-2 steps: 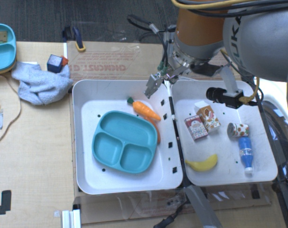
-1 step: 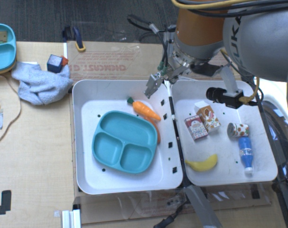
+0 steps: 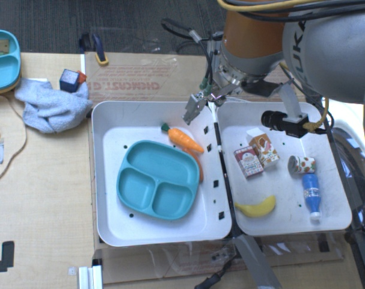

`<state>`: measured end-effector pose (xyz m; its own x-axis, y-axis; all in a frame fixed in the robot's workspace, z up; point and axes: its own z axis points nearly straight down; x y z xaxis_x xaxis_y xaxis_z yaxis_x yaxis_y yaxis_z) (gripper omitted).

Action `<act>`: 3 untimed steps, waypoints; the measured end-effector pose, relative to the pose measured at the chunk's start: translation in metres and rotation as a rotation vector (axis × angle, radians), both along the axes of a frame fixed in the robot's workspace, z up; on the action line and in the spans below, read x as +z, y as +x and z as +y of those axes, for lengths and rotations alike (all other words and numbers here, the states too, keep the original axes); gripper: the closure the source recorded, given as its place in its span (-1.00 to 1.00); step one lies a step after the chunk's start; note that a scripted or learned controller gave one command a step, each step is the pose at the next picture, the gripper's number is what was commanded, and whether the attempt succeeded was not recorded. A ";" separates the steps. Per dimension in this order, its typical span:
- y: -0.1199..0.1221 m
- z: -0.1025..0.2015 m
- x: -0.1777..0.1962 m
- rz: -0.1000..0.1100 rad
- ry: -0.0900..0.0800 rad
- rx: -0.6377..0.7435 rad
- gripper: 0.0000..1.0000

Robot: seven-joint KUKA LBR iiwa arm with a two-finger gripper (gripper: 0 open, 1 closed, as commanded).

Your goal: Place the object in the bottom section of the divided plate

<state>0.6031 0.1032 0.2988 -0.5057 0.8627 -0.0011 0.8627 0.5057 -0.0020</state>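
The claw (image 3: 201, 103) is hanging over the far edge of the left bin (image 3: 101, 179), right by the wall the two bins share, and its fingers look parted with nothing between them. The toy carrot (image 3: 185, 139) lies just on the near side of the claw, a bit toward the plate, not touching the fingers. It rests on the bin floor against the far right rim of the teal divided plate (image 3: 158, 186), green end pointing away from the plate's centre. The plate sits roughly mid-bin.

Past the shared wall from the plate, the right bin (image 3: 344, 215) has two small snack cartons (image 3: 255, 154), a small can (image 3: 302, 164), a blue bottle (image 3: 311, 194) and a banana (image 3: 257, 207).
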 end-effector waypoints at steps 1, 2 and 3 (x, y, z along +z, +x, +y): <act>0.000 0.000 0.000 0.000 0.000 0.000 -1.00; 0.000 0.000 0.000 0.000 0.000 0.000 -1.00; 0.000 0.000 0.000 0.000 0.000 0.000 -1.00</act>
<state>0.6031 0.1032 0.2988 -0.5057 0.8627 -0.0011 0.8627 0.5057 -0.0020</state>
